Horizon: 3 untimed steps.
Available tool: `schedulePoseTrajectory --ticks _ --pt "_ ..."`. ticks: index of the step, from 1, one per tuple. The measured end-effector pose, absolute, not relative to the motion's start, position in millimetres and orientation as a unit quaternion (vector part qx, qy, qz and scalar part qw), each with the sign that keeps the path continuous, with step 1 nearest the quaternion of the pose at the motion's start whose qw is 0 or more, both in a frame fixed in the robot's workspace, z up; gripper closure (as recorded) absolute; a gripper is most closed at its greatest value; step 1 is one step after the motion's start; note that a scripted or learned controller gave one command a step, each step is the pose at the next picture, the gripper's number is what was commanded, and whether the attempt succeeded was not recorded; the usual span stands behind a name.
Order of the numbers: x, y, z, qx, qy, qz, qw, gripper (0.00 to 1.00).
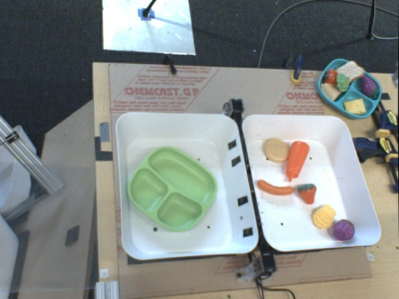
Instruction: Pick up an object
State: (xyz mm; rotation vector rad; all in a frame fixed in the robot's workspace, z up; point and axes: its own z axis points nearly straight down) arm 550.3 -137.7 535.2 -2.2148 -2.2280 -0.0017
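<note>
In the right bin (340, 161) — a tan round piece (275, 149) touching an orange carrot (297, 159), a sausage (275, 188) beside a small red piece (305, 193), then a yellow lump (323, 216) and a purple ball (343, 230). In the left bin (143, 136) — a green divided plate (173, 189). Whether the hand is open or closed: cannot tell.

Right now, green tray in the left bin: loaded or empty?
Empty. The green tray lies flat in the left bin; all three compartments show bare green.
</note>
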Motion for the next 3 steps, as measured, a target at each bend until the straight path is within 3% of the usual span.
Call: schedulePoseTrajectory --ticks 1,2,3 --pt "561.4 -111 465 -0.705 -0.709 0.0006 0.001 1.00" --pt "588.0 -149 406 -0.707 -0.707 0.0012 0.000 1.00" --pt "588.5 -148 422 -0.705 -0.709 -0.0015 -0.004 1.00"
